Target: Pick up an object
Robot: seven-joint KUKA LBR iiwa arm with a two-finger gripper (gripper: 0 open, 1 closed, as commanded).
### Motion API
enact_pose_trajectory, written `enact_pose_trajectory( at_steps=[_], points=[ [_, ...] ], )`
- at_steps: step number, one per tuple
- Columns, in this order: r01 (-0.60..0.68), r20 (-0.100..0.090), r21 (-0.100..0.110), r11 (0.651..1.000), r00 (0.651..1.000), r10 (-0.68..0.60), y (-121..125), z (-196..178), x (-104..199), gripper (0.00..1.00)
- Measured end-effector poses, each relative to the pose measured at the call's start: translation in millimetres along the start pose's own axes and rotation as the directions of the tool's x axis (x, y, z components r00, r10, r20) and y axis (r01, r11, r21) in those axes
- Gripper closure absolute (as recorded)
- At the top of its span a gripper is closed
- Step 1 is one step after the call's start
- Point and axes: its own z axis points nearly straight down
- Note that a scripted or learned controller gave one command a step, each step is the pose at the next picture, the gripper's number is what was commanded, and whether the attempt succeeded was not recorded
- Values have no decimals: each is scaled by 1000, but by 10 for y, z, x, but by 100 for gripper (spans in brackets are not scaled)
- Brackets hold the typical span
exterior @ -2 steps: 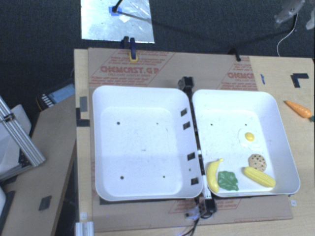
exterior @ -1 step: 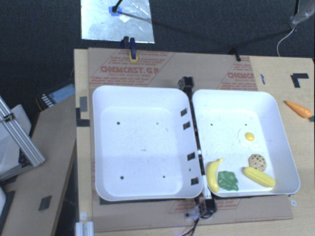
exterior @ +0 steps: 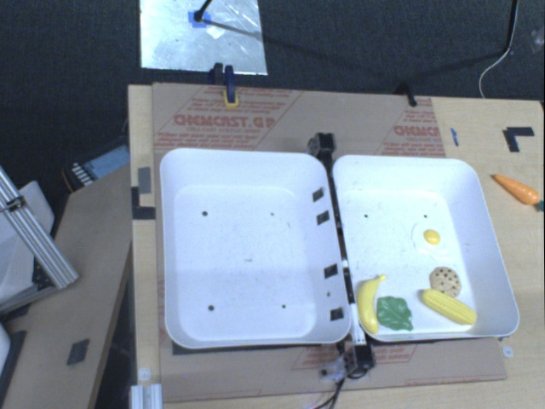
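The right bin [exterior: 400,170] holds several toy foods near its front. A yellow banana [exterior: 368,302] lies by the front left corner, with a green leafy piece [exterior: 395,313] touching its right side. A brown cookie [exterior: 444,279] sits just behind a yellow corn cob [exterior: 449,307]. A fried egg [exterior: 431,238] with a yellow yolk rests further back, toward the right wall.
The left bin [exterior: 183,177] stands beside the right one, joined by black clips along the shared wall. An orange carrot [exterior: 518,189] lies on the bench outside the right bin. A silver sheet [exterior: 203,24] lies beyond the bench.
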Motion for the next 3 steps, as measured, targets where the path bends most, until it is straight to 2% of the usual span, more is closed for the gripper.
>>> enact_pose_trajectory(
  at_steps=[1,2,3],
  points=[
    [10,1,-4,1000,1000,-10,12,-121,38,100],
    [18,-6,1,1000,1000,-18,12,2,1125,100],
    [10,-1,-4,1000,1000,-10,8,-126,1053,100]
  ],
)
